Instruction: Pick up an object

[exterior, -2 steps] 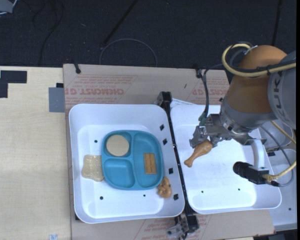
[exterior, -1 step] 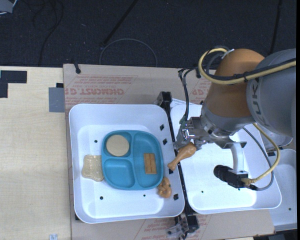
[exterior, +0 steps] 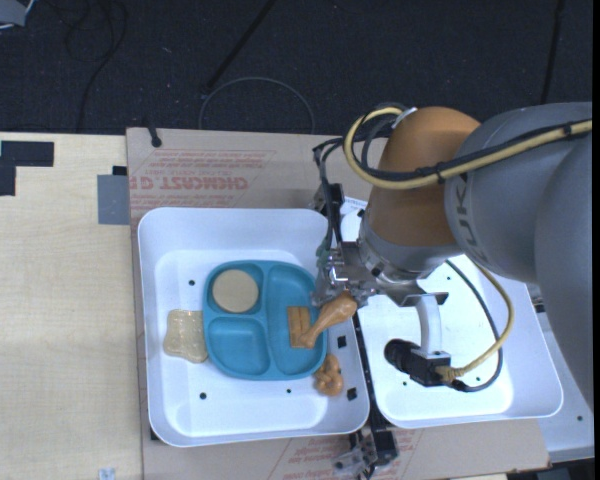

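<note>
The claw (exterior: 337, 286) hangs at the left bin's (exterior: 148, 298) right edge, just above the tan drumstick (exterior: 329, 317), presumably to grasp it; I cannot tell whether it grips.

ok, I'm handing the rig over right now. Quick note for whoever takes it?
Gripper: low over the right side of the left bin, at the edge of the blue divided plate. I can't tell whether it holds anything.
Things: the toy drumstick is directly under the gripper, across the plate's right rim. On the plate are a round tan disc and a brown block. A pale lump lies left of the plate, and a small brown piece lies at its lower right.
Done: no lift confirmed.
Left: grasp one object and raise it.
</note>
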You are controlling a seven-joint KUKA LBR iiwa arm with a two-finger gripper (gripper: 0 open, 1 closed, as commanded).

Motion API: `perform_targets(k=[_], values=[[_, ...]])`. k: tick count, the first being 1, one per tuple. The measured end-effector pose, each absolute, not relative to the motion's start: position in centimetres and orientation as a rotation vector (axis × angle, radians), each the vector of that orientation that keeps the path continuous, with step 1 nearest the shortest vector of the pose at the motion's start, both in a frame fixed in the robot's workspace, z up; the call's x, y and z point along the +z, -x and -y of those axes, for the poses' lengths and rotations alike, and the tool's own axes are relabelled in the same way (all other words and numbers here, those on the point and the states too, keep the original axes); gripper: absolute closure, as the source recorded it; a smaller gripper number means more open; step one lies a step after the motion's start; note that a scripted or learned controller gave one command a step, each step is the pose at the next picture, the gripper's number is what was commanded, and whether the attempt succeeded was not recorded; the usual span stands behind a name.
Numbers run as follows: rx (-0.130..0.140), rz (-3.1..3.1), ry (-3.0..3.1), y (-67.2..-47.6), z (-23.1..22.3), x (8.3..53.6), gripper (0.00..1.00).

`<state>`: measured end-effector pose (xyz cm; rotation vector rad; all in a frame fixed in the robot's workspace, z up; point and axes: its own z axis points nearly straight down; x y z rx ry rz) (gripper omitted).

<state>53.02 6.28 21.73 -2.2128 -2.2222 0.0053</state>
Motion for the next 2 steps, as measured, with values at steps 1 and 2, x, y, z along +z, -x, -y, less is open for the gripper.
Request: perform_targets(k=[1, 2], values=[[0.003, 2.224, 2.213, -52.59, -10.91, 22.58, 1.00], [0.006, 2.221, 2.217, -52.60, -10.75, 22.56, 0.00]])
